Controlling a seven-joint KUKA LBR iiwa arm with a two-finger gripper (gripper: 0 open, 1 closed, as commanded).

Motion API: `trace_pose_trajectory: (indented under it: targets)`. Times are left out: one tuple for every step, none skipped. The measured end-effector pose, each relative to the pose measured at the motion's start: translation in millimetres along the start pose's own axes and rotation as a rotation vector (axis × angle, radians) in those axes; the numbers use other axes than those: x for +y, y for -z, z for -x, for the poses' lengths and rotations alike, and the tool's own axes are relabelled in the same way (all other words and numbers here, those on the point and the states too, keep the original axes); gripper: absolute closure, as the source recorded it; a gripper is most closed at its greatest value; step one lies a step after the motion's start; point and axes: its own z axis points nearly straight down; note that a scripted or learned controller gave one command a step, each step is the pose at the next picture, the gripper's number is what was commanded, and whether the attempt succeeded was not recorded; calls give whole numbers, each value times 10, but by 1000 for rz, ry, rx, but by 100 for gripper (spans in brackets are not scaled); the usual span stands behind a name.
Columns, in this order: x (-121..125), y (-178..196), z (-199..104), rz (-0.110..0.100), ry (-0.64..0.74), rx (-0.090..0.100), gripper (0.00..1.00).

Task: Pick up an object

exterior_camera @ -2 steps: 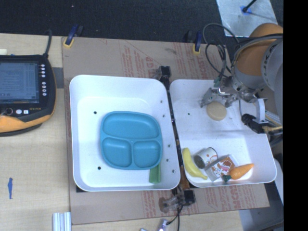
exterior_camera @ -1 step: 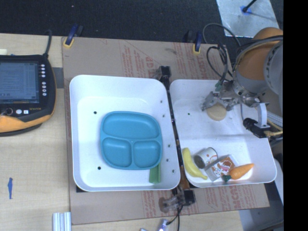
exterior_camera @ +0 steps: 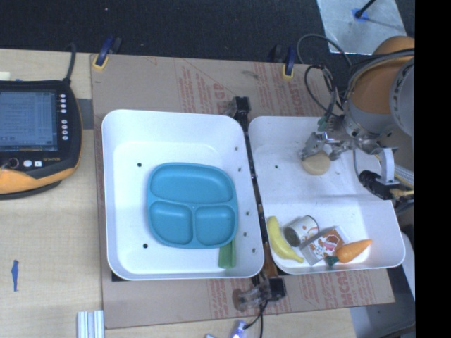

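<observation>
My gripper (exterior_camera: 322, 148) hangs over the far part of the right bin (exterior_camera: 282, 136), and it looks open with nothing between its fingers. A beige rounded lump (exterior_camera: 316, 165) lies on the bin floor just in front of the fingertips, touching or nearly touching them. At the near end of the same bin lie a yellow banana (exterior_camera: 280, 239), a small tin can (exterior_camera: 301, 229), a printed packet (exterior_camera: 325, 244) and an orange carrot (exterior_camera: 354, 251).
The left bin (exterior_camera: 120, 136) holds a blue divided plate (exterior_camera: 192, 204) and a green piece (exterior_camera: 226, 255) at its near right corner. A tablet with an orange case (exterior_camera: 32, 136) lies on the bench at the left. Cables loop above the right bin (exterior_camera: 320, 62).
</observation>
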Motion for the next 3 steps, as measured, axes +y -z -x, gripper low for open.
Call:
trace_pose_trajectory:
  targets:
    - [143,911,-809,6,-1,2,100]
    - [-178,1291,-1704,2,0,2,100]
    - [-368,1106,-2270,2,2,-1,100]
